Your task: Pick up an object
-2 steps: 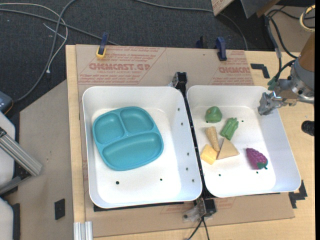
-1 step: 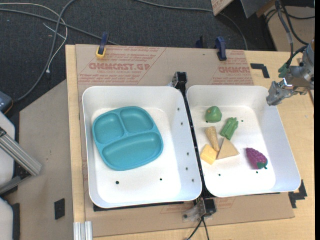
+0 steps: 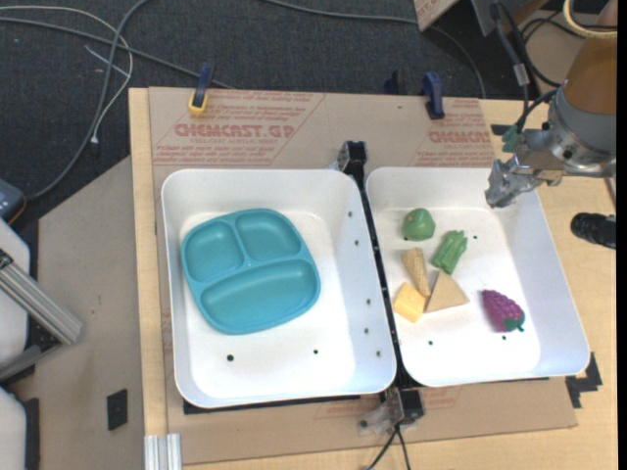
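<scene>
- Camera view: gripper (image 3: 500,192) poised over right bin (image 3: 558,292) at its 1 o'clock corner, clear of every object; spread of its tips not discernible
- Toy foods grouped mid-bin: green pepper (image 3: 418,224) at 11 o'clock, green pickle (image 3: 451,251) just beside, corn cob (image 3: 417,269), yellow cheese block (image 3: 409,303) and tan wedge (image 3: 447,293) touching, purple grapes (image 3: 503,310) apart at 4 o'clock
- Probably light, stiff, smooth plastic; grapes likely easiest, taken across the bumpy body
- Open floor around grapes; bin wall near at 3 o'clock
- Left bin (image 3: 186,204) carrying teal divided plate (image 3: 252,269)
</scene>
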You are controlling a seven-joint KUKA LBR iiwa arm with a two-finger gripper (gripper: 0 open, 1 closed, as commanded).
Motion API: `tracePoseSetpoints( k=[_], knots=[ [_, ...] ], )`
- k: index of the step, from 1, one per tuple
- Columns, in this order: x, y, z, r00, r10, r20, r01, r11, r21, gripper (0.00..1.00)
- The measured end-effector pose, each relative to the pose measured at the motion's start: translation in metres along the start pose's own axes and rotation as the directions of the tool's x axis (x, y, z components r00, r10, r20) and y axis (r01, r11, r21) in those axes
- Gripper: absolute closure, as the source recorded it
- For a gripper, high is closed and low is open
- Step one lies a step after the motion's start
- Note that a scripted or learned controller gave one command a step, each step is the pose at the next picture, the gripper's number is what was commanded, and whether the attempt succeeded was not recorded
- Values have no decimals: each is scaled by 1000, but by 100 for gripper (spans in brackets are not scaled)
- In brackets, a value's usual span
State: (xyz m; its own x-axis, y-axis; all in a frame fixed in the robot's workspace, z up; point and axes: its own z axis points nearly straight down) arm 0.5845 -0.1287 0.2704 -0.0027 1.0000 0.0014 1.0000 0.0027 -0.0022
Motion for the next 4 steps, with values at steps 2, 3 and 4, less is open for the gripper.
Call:
tracePoseSetpoints(
  k=[2,3,4],
  knots=[
    [94,30,17,1000,-1,1,1,1000,-5,100],
    [134,41,25,1000,1,2,-1,1000,-4,100],
    [184,46,21,1000,-1,1,1,1000,-4,100]
  ],
)
